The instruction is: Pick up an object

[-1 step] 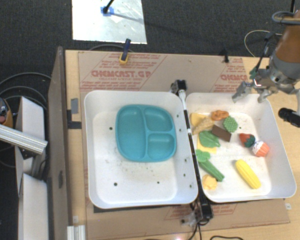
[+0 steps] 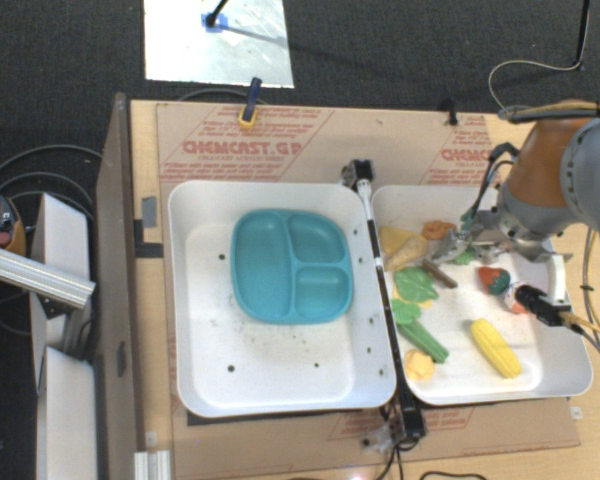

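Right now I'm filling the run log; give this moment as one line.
arm: over right bin | gripper: low among toy food, near green piece | corn: lying free | teal tray: left bin

dark carpet (image 2: 400,38), cardboard-topped bench (image 2: 280,133)

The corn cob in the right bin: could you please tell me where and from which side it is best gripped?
Grip the corn across its middle, coming straight down from above. It lies flat and slanted on the right bin floor, with bare floor along both long sides, so the pincer should probably close across its narrow width, turned to match the slant.
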You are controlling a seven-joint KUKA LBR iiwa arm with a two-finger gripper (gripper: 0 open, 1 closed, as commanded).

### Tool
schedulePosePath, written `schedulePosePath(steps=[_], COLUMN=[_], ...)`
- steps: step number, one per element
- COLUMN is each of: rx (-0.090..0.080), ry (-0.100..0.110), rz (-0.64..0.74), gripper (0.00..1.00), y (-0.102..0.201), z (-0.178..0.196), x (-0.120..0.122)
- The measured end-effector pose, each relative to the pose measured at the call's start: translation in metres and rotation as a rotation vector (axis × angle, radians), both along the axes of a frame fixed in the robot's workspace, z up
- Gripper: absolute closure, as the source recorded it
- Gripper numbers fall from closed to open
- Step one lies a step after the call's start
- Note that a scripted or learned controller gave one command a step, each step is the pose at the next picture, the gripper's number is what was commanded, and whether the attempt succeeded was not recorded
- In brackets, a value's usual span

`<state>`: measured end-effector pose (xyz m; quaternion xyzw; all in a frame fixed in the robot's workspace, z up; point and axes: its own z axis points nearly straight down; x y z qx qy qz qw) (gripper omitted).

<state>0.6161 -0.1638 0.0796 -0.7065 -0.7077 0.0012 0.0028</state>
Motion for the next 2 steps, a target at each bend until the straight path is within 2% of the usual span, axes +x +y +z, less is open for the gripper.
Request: schedulePosePath(steps=[1, 2], rx=[-0.003, -0.003], ry=[-0.012, -0.011], rz=[0.007, 0.005], gripper=[0.00, 1.00], y=[0.039, 0.036], z=[0.006, 0.017], x=[0.043, 0.041])
